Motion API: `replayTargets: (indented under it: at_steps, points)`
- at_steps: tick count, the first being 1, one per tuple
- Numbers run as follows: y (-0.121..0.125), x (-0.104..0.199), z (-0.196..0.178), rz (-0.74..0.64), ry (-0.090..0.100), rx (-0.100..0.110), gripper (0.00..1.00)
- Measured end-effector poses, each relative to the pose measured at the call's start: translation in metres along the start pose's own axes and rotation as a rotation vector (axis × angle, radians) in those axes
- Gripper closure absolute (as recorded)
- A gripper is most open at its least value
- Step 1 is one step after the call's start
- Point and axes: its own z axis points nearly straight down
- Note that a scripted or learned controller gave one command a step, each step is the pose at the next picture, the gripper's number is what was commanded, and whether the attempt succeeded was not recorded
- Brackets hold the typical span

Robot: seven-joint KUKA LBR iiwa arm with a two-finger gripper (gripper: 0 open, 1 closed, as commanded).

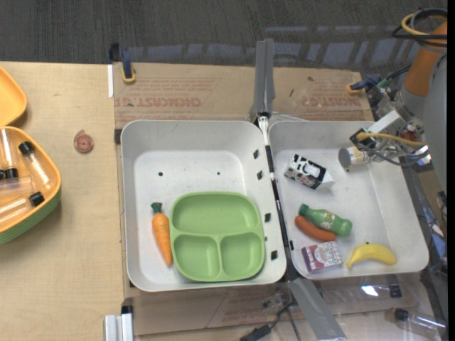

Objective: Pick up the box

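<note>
Pincer (357, 155) sits over the far right corner of the right bin (412, 212). Can't tell if it's open or closed from here. Two boxes in that bin:
- black-and-white box (309, 172) at the far left, tilted, near the pincer but apart from it
- purple box (321, 256) at the near edge, beside a banana (371, 254)

Green bottle (327, 220) and sausage (313, 228) lie touching between the boxes. Left bin (142, 190) has a green plate (217, 236) and a carrot (163, 234).

Box (321, 256) lies left of banana (372, 255) in right bin (387, 201).
</note>
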Motion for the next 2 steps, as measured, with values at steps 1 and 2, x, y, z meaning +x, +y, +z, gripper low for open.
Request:
replayTargets:
  at_steps: [1,2]
  points:
    - [-0.028,0.019,-0.094,0.232,0.001,-0.001,1.0]
    - [-0.01,0.013,-0.186,0.148,0.001,-0.001,1.0]
